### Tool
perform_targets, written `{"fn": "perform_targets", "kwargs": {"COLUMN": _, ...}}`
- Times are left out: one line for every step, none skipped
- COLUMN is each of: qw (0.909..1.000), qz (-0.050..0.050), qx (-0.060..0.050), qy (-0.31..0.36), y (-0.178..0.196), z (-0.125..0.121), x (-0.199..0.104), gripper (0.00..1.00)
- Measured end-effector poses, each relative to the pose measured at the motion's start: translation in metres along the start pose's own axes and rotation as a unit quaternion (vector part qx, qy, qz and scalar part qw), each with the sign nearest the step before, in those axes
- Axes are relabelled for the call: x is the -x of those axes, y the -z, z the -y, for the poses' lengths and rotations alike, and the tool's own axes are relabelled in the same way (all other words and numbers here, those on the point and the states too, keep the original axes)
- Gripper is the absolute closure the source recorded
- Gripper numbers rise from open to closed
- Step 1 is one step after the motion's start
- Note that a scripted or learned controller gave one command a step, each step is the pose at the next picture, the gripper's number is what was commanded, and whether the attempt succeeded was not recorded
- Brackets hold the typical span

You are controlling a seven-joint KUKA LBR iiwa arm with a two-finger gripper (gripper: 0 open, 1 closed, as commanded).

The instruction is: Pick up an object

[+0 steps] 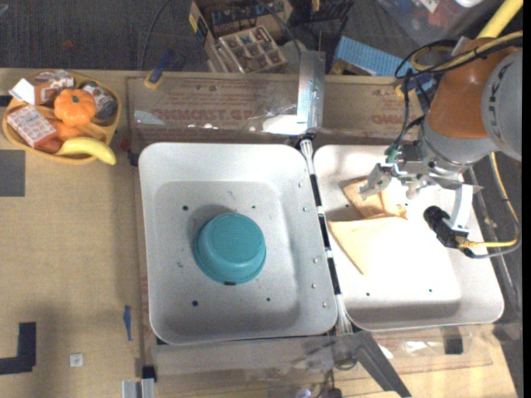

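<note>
A teal bowl (231, 247) lies upside down in the middle of the left bin (166, 166). In the right bin (431, 298) a flat brown piece (375, 207) rests near the back left, with a pale beige sheet (372, 240) spread just in front of it. My gripper (390, 191) hangs over the back of the right bin, right above the brown piece. Its fingers (368, 186) stand apart and nothing is held between them. The orange-banded wrist (465, 98) rises behind it.
A black cable with a plug (444, 224) dangles from the wrist over the right bin's right side. A cardboard wall (224, 106) runs behind both bins. A yellow basket of toy food (60, 127) sits on the bench at the far left.
</note>
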State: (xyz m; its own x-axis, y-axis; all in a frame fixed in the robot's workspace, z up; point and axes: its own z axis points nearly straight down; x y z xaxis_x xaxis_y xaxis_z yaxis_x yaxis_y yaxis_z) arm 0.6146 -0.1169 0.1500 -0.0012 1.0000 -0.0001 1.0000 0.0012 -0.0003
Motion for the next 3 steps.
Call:
{"fn": "perform_targets", "kwargs": {"qw": 0.9980, "qz": 0.001, "qx": 0.004, "qy": 0.064, "y": -0.061, "z": -0.008, "x": -0.017, "gripper": 0.00}}
{"fn": "perform_targets", "kwargs": {"qw": 0.9887, "qz": 0.000, "qx": 0.000, "qy": 0.150, "y": -0.043, "z": 0.008, "x": -0.021, "gripper": 0.00}}
{"fn": "perform_targets", "kwargs": {"qw": 0.9930, "qz": 0.001, "qx": 0.003, "qy": 0.118, "y": -0.062, "z": -0.024, "x": -0.014, "gripper": 0.00}}
